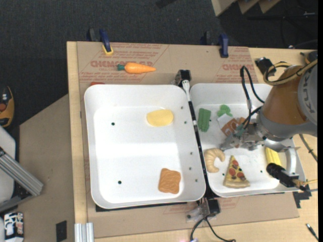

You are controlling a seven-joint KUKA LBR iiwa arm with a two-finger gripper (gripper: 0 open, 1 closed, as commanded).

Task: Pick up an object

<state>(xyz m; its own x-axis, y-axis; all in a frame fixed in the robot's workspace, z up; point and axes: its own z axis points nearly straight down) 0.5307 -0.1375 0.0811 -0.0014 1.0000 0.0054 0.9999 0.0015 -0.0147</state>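
The counter is brown board with 2 white bins side by side. A toy carrot lies on the board above the left bin, outside it. 2 blue clamps grip the far edge of the board.

In the left bin, a flat yellow oval lies near the top right part. An orange-brown waffle piece lies near the bottom right corner. The 2 are well apart.

In the right bin, a green pickle shape lies near the left wall. A small green leafy bit is just to its right. A tan croissant lies lower down, near the left wall. A pizza slice lies just beside the croissant. A yellow piece lies at the right side.

The grey and orange arm comes in from the right. Its jaws hang low over the middle of the right bin, by a small reddish-brown thing. I cannot tell if the jaws are apart or closed.
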